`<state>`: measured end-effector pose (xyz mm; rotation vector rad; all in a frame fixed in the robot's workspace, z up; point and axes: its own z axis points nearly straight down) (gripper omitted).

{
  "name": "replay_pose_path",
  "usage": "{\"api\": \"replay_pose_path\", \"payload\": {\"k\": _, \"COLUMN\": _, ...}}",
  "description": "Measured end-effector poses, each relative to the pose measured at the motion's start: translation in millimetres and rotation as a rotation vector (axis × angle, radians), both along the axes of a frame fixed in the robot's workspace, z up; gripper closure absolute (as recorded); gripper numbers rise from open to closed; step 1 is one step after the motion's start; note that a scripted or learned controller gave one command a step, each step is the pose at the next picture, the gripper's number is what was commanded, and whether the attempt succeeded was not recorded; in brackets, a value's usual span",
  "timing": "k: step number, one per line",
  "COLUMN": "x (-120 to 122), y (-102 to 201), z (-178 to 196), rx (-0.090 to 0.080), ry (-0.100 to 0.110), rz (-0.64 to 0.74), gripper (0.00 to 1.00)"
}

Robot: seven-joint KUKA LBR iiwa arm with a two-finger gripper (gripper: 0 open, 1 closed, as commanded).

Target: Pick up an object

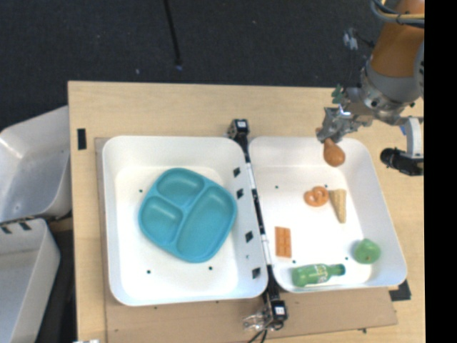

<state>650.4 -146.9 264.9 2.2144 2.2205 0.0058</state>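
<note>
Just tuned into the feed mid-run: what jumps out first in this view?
The big blue divided plate lying alone in the left bin stands out most. Next is the gripper at the far edge of the right bin, with a brown rounded food piece right below its fingers. The small items sit nearer in that bin: a pretzel, a cone, an orange wafer, a green apple and a green bottle.

This is a robotics lab. A plywood surface [178, 109] carries two white bins [114, 191] clamped together, over dark carpet [107, 27]. Toy food [316, 196] lies inside one.
</note>
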Motion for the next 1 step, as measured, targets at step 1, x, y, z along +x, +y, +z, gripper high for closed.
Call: {"api": "replay_pose_path", "payload": {"k": 1, "x": -12.0, "y": 39.3, "z": -0.9, "rx": 0.001, "ry": 0.006, "rz": 0.001, "gripper": 1.0}}
